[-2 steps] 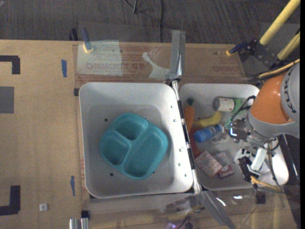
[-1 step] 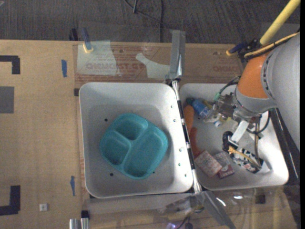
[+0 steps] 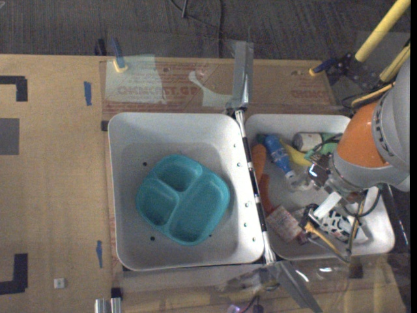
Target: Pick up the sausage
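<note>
The sausage (image 3: 260, 169) is found in the right bin (image 3: 384, 235). It lies flat against that bin's left wall, next to the divider shared with the left bin (image 3: 124, 135). Its long axis runs almost parallel to that wall, from the far side of the bin towards the near side. The far end points at the far-left corner. The near end is angled slightly inward, towards a brownish packet (image 3: 283, 222) lying near it.

A blue bottle (image 3: 279, 154) is noted just beside the sausage's far half, and a yellow item (image 3: 297, 156) and a pale cylinder (image 3: 307, 139) lie beyond it.

The gripper (image 3: 313, 175) is seen low over the middle of the right bin, to the right of the sausage and apart from it. Whether it is spread or closed cannot be told, as the tips are lost among the clutter. Nothing is seen to be held.

A teal divided plate (image 3: 184, 199) is recorded in the left bin.
</note>
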